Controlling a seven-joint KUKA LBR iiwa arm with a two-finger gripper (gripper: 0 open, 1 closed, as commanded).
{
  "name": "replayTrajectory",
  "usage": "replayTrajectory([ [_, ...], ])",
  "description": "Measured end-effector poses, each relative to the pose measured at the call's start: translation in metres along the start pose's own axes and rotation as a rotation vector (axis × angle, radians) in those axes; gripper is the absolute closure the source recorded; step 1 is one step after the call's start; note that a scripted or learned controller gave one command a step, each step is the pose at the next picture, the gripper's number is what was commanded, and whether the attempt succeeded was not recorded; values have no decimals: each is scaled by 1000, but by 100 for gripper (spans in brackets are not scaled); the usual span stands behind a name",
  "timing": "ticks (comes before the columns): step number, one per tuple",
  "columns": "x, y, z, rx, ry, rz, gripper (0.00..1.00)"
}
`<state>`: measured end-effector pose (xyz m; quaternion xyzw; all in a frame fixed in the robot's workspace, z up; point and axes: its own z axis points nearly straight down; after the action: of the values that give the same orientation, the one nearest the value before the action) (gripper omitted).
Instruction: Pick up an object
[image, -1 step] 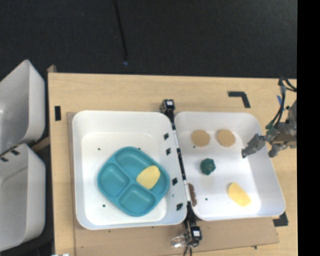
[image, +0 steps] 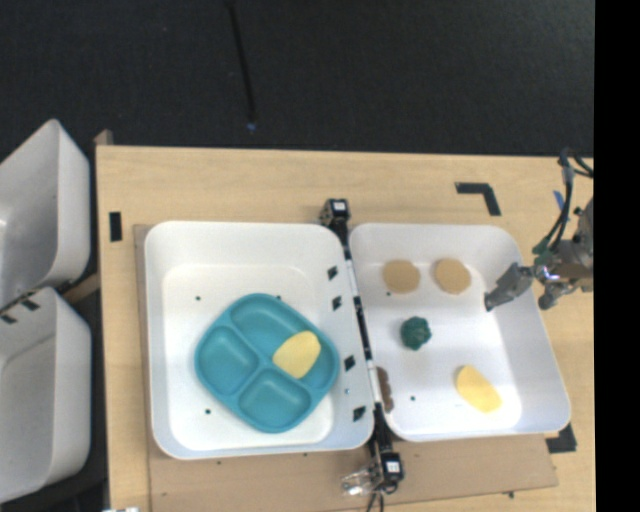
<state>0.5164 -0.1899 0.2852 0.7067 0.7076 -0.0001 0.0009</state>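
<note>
cam: 1 fixed view above the bench | facing: down at a slant | range: far enough to frame both white bins whole | arm side: right edge

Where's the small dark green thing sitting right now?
The green object lies near the middle of the right bin, just below the two tan discs and up-left of the yellow piece.
</note>
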Motion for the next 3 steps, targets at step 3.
replayTrajectory([
  [3, -2, -8, 150, 3, 0, 4, 0],
])
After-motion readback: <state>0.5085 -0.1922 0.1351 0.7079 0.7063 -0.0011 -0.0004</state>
